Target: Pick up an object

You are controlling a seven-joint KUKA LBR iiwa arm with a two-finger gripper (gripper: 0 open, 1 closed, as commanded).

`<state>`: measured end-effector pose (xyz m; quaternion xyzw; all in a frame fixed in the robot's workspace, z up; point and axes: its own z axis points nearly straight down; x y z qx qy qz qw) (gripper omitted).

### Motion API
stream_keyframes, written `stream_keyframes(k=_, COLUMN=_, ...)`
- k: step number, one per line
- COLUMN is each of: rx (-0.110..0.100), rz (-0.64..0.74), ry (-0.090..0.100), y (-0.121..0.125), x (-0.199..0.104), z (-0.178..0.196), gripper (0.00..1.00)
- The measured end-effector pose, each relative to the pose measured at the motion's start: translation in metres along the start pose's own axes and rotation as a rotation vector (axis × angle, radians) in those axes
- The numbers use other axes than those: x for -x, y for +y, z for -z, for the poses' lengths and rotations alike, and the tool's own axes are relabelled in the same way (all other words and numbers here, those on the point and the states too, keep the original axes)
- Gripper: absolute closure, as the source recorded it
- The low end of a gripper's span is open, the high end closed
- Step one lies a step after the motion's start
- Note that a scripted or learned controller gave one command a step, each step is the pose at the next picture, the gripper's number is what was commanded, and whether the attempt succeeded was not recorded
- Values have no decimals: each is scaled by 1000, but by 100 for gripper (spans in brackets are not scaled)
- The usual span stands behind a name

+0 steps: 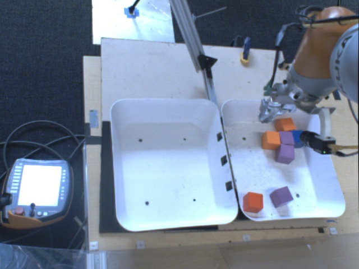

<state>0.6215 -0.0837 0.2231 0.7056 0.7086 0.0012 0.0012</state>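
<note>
The right bin (247, 114) holds several foam blocks. A cluster sits at its far right: an orange block (284, 124), an orange block (271, 140), a purple block (285, 153), another purple one (286, 138) and a blue one (298, 138). Near the front lie an orange cube (253, 202) and a purple cube (281, 196). My gripper (268, 112) hangs over the bin's back part, just left of the cluster, with nothing seen between its fingers.
The left bin (120, 150) lies beside the right one. A slanted metal pole (190, 32) crosses the board behind the bins. A yellow clamp (245, 58) sits at the board's back. A teach pendant (36, 192) rests at far left.
</note>
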Motion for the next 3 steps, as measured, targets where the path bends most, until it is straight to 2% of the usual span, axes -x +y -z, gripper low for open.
stream_keyframes(k=2, rx=0, rz=7, ry=3, y=10, x=-117, z=8, gripper=100)
stream_keyframes(k=3, rx=-1, rz=7, ry=3, y=3, x=-172, z=19, gripper=100)
